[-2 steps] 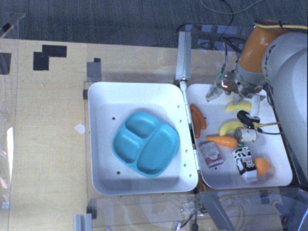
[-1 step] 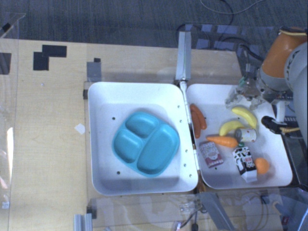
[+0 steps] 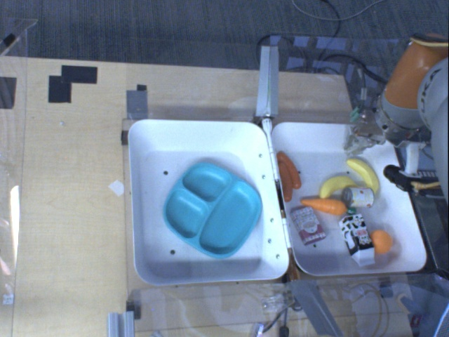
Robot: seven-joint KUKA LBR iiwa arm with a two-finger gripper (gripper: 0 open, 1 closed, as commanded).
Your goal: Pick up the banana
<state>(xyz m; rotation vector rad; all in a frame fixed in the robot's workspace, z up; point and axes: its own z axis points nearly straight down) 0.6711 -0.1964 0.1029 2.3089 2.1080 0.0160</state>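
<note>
Banana (image 3: 351,182) lay in the right bin (image 3: 319,137), curved, its lower end touching the small can (image 3: 360,197) and just above the carrot (image 3: 324,206); crowded in, so a clean approach looked open only from its upper side; gripper (image 3: 363,140) hovered just above and beyond the banana, apart from it, holding nothing; jaws' spread: cannot tell, too blurred; sausage (image 3: 288,171) sat left of the banana, milk carton (image 3: 358,239) below.
</note>
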